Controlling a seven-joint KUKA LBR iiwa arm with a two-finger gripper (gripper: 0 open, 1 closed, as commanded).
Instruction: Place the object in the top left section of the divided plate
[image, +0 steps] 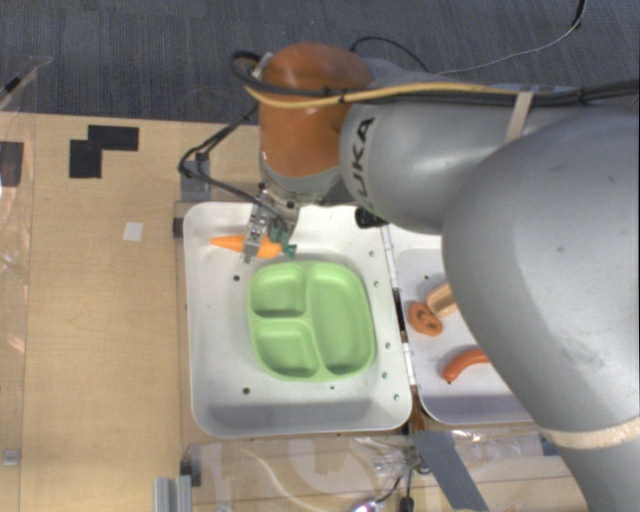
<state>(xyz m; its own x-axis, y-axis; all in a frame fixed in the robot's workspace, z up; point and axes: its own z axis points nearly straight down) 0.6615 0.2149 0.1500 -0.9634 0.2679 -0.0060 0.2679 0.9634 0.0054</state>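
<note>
Looming nearest the lens, the grey arm (540, 250) covers most of the right bin (440, 400), where a reddish sausage-like piece (462, 364) and a brown pretzel-like piece (425, 320) lie near its left wall. Left of them, on the table (90, 330), the left bin (210, 400) carries the green divided plate (310, 320), and all three of its sections look bare. Farther back, just beyond the plate's far left corner, the end effector (262, 240) sits low over an orange carrot (232, 243) lying on the bin floor; the carrot's right end reaches between or under the tips, but whether they are closed on it I cannot tell. My reading is that the task is at an early stage: the carrot is outside the plate, and lifting it and setting it into the top left section (280, 290) remain to be done.
</note>
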